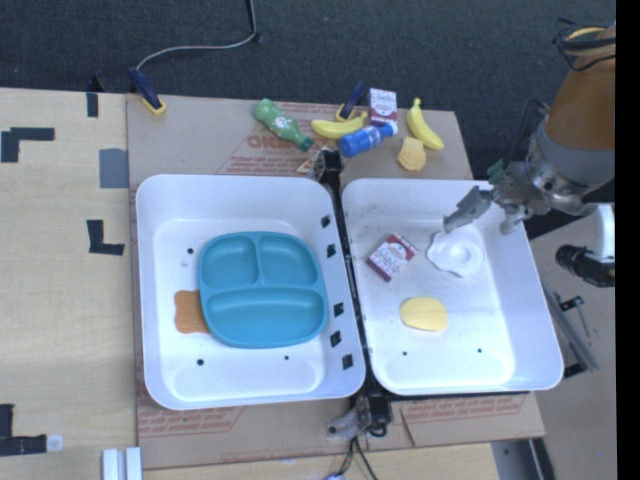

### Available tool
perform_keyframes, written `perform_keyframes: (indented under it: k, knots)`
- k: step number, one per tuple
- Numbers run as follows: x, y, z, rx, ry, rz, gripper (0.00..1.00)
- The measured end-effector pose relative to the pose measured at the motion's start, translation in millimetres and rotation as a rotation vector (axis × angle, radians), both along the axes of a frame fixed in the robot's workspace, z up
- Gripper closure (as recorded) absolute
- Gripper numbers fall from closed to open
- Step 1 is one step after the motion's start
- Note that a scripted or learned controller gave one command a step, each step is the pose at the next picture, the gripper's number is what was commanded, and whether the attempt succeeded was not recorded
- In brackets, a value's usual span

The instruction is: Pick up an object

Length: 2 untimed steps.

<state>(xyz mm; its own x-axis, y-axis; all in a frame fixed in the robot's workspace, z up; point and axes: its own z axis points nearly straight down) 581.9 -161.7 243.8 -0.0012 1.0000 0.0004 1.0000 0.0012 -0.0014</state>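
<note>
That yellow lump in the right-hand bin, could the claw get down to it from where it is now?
Probably yes. The yellow lump lies alone on the right bin's floor, apart from the red packet and the white object. The claw hangs above that bin's far side, with nothing between them.

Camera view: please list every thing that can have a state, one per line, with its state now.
claw: open, above the right bin, holding nothing
blue divided plate: flat, right side up, in the left bin
orange piece: lying flat, partly under the plate's edge
red packet: lying tilted in the right bin
white piece: lying below the claw
yellow piece: lying free in the right bin
green bottle: on its side, behind the bins
</note>
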Motion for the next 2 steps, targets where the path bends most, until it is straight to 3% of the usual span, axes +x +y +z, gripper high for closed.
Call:
perform_keyframes:
  k: [1,2]
  knots:
    - [-18,53,-78,0.000,0.001,0.000,0.00]
    - [-62,46,-158,0.000,-0.002,-0.001,0.00]
